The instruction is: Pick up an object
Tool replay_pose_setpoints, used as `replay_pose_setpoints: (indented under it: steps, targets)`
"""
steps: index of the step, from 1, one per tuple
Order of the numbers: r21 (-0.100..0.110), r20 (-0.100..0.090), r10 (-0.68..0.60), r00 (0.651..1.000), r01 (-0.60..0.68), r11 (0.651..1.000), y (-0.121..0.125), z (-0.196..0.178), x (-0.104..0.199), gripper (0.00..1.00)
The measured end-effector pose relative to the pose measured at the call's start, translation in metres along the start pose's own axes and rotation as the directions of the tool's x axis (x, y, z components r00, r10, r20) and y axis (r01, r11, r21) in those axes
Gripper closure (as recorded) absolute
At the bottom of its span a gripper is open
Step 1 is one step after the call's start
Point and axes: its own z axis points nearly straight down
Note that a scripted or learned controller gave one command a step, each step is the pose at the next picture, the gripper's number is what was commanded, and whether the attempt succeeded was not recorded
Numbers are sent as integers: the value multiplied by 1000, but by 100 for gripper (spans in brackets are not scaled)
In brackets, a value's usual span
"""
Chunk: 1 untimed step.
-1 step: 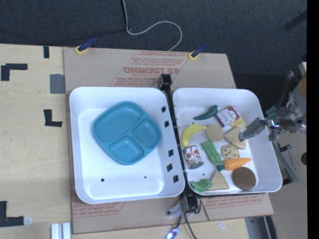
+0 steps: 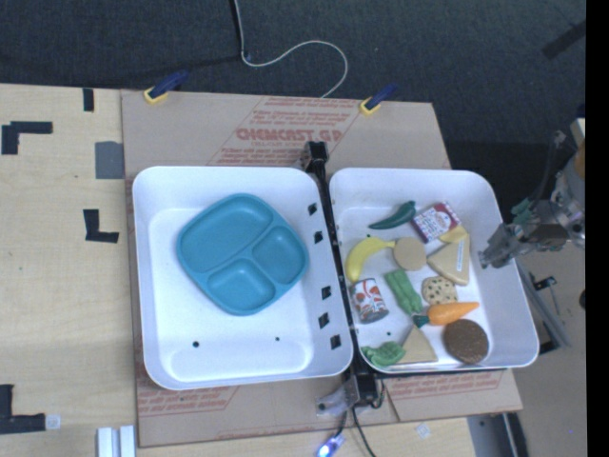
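The right bin (image 2: 485, 190) holds several toy foods: a yellow banana (image 2: 366, 253), a dark green chili (image 2: 392, 217), a red and white packet (image 2: 436, 221), a cheese wedge (image 2: 455, 263), a chip cookie (image 2: 438, 289), an orange carrot (image 2: 452, 311), a brown round patty (image 2: 466, 340) and a small can (image 2: 369, 298). My gripper (image 2: 502, 246) hangs at the bin's right rim, just right of the cheese wedge, with nothing seen in it. The arm's wrist reaches in from the right edge behind it.
The left bin (image 2: 152, 255) holds a blue divided plate (image 2: 243, 252). A green leafy piece (image 2: 383, 354) and a tan wedge (image 2: 419, 346) lie at the right bin's front edge. Black clips (image 2: 316, 155) join the bins along the middle divider. A white cable (image 2: 285, 55) loops behind the bench.
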Motion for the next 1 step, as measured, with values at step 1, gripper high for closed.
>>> replay_pose_setpoints:
  steps: [1]
  targets:
    - [6,-5,-11,1000,11,1000,-2,55,124,100]
